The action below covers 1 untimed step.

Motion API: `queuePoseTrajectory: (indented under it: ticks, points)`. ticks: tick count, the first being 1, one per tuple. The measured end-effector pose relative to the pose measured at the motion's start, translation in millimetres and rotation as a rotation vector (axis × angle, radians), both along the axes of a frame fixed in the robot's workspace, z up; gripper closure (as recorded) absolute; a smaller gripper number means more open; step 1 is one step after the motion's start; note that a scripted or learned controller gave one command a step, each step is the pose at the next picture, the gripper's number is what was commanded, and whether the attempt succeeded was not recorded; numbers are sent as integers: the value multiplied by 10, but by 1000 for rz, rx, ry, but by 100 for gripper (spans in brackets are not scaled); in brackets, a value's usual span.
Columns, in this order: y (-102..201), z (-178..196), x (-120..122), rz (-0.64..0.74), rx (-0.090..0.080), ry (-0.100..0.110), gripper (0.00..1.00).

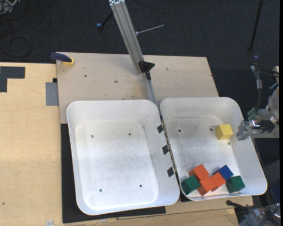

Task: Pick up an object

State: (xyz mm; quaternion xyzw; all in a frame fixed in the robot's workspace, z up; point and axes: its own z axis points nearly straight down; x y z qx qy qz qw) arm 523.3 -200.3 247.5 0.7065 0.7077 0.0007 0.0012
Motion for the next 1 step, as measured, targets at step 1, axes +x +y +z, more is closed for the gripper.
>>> queuePoseTrajectory:
  ticks: [1]
  points:
    - [505, 58, -72, 2, 4, 5, 100]
